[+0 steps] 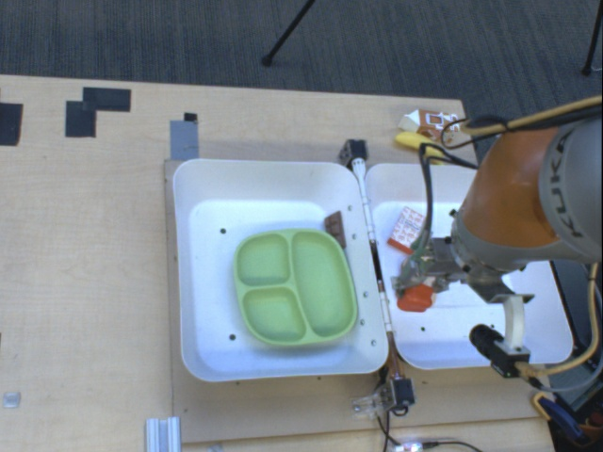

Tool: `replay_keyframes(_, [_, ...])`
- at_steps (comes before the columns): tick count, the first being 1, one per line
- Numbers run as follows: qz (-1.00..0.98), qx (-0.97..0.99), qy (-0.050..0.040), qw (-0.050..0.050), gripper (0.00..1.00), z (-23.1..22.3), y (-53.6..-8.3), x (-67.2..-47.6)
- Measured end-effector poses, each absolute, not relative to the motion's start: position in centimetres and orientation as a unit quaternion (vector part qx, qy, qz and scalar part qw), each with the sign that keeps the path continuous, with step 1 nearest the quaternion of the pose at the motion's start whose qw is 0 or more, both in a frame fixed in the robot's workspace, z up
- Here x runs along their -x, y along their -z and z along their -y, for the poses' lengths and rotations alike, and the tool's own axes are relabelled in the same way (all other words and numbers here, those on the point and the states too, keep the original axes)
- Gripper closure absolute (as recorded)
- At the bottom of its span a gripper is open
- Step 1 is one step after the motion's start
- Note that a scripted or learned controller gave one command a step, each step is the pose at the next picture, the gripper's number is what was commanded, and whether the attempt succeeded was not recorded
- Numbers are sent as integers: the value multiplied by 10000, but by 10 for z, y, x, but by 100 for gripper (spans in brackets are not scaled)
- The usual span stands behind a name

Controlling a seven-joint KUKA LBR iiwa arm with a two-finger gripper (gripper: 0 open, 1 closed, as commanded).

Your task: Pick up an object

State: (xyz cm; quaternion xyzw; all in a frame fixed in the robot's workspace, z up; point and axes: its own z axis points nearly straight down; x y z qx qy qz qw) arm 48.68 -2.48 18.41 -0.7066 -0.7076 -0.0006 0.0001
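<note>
grey arm (528,205) with orange band, entering from the right and hanging over the right bin (471,347); its bulk covers much of that bin's middle and far side. gripper (419,276): low over the right bin's left half, close to the inner wall; finger spread cannot be told from this slant, and nothing is seen held between them. orange-red object (415,298): on the right bin's floor, just below the gripper and apparently touching or directly under its tip, contact not certain. red-and-white packet (406,228): on the same floor, toward the far-left part, near the gripper but apart from the orange-red object. open floor in the right bin: a strip along the near edge and near-left corner. left bin (203,281): holds a green divided plate (295,287) with three compartments, set right of centre, its right rim near the bin's right wall; bare white floor to its left and along the far side. small brown item (334,222): beside the plate's far-right corner, close to the wall. divider between bins: a narrow rail with a black clamp (354,149) at the far end. bench (85,281): pale wood, wide free area to the left. yellow item (415,140) and small printed packet (435,121): on the bench beyond the right bin. black cable (429,196): runs down along the arm to the gripper.
</note>
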Motion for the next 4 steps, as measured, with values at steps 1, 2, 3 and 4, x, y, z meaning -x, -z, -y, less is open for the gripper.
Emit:
replay_keyframes(1, [7086, 7056, 13, -2, 100, -57, -184, -487])
replay_keyframes(2, [7082, 7060, 11, -3, 0, -56, -184, -487])
replay_keyframes(3, [7082, 7060, 11, -3, 0, -56, -184, -487])
replay_keyframes(4, [7077, 7065, 15, -12, 0, -29, -235, -489])
